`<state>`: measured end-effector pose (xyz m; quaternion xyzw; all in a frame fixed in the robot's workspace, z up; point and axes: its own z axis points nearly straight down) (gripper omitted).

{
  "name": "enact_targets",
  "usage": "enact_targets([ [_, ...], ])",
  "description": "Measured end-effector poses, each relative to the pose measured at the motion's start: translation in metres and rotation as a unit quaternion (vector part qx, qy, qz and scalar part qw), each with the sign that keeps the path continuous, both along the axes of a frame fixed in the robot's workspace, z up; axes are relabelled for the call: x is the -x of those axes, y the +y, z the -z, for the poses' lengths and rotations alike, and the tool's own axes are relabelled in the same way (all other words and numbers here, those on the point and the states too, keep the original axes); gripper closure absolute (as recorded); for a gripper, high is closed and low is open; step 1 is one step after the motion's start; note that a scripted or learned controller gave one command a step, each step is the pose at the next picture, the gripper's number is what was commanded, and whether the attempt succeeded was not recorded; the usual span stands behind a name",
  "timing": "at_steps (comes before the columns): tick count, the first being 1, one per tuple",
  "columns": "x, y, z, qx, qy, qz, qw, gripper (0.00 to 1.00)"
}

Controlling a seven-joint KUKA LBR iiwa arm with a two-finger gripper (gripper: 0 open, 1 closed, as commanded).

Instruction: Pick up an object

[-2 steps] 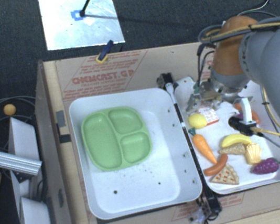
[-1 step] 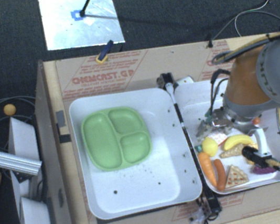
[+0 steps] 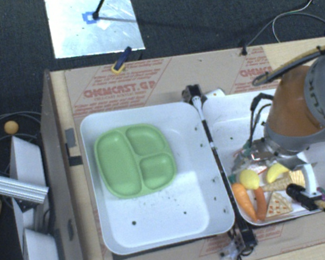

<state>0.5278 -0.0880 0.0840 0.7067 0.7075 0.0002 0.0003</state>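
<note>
Nearest us, in the right bin's [image 3: 233, 111] front corner, lies an orange carrot [image 3: 243, 200], long and tapered, running near-to-far beside the bin's left wall, touching a red-orange stick [image 3: 260, 202] and a waffle-patterned wedge [image 3: 278, 204]. Just beyond sit a yellow lemon [image 3: 248, 178] and a yellow banana-like piece [image 3: 276, 171], under the arm's wrist. Farther left, a green divided tray [image 3: 135, 160] rests in the left bin [image 3: 165, 218].

One fixed cam overhead, slanted, both bins [image 3: 167, 233].
</note>
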Motion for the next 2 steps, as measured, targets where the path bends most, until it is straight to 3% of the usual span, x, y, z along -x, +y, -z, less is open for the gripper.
enact_targets([
  [1,-0.001,0.000,-0.010,-0.0003,-0.001,-0.001,1.0000,1.00],
  [2,-0.019,0.056,-0.101,-0.0004,-0.001,-0.001,1.0000,1.00],
])
